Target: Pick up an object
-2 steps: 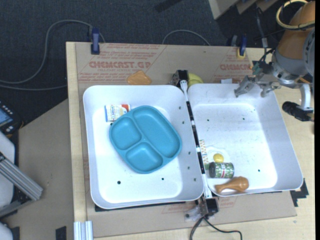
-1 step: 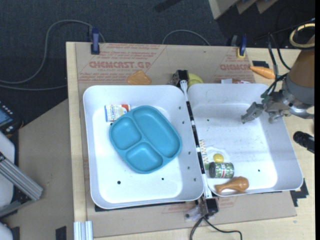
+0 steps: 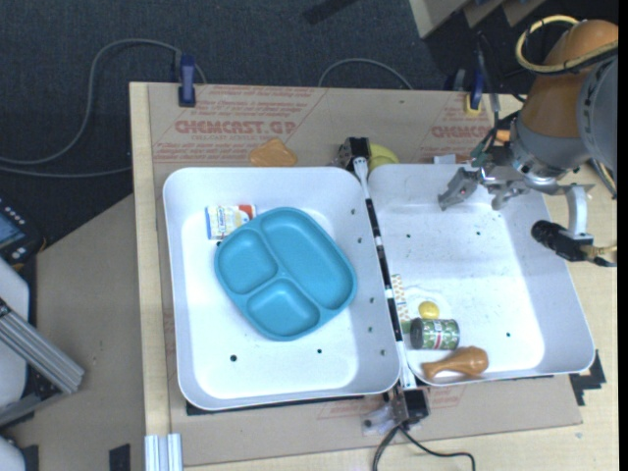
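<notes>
Grey metal gripper (image 3: 480,190), two fingers spread apart and holding nothing, hangs over the far part of the right bin (image 3: 510,263), near its back rim; wide bare white floor lies beneath and in front of it. Arm (image 3: 564,106) grey with an orange band, entering from the right.

Right bin: shallow, white, smooth plastic, rounded corners, floor lightly speckled. Contents gathered at the near left corner, well apart from the gripper:
- small yellow round object (image 3: 429,311), just beside the dividing rim;
- dark green cylindrical can (image 3: 435,335), lying on its side, just in front of the yellow object;
- tan, pear-shaped wooden-looking piece (image 3: 455,364), lying against the near rim, just beside the can.

Left bin (image 3: 196,341): same white plastic. Holds a blue divided plate (image 3: 284,272), three compartments, glossy, set at a slant near the middle; a small printed carton (image 3: 228,220) lies at the plate's far left edge, partly tucked under it. Open floor along the near and left sides.

Bench (image 3: 157,263): brown board with red lettering. An orange object (image 3: 273,153) and a yellow object (image 3: 382,156) lie behind the bins.
</notes>
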Controlling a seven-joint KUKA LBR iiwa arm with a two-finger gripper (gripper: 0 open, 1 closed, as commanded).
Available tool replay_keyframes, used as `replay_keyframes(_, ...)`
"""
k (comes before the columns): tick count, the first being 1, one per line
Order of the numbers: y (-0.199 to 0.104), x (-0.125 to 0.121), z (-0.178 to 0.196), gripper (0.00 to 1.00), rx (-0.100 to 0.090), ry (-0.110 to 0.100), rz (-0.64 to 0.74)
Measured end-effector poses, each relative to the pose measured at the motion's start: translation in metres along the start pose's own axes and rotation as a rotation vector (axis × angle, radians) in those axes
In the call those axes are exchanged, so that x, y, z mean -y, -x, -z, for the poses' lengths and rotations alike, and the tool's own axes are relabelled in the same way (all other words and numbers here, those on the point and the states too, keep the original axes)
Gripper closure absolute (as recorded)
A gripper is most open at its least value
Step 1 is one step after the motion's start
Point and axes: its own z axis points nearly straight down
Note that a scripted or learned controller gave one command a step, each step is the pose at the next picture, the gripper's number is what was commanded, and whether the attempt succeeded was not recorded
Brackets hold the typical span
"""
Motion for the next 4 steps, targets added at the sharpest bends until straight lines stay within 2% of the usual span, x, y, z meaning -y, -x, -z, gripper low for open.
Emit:
replay_keyframes(1, 0.054, 0.042, -0.005, 0.0, 0.0, -0.009, -0.011)
replay_keyframes(2, 0.021, 0.154, 0.033, 0.0, -0.005, -0.01, -0.008)
replay_keyframes(3, -0.051, 0.117, 0.007, 0.0, -0.006, -0.005, 0.002)
replay_keyframes(4, -0.058, 0.16, -0.042, 0.0, -0.005, -0.014, -0.007)
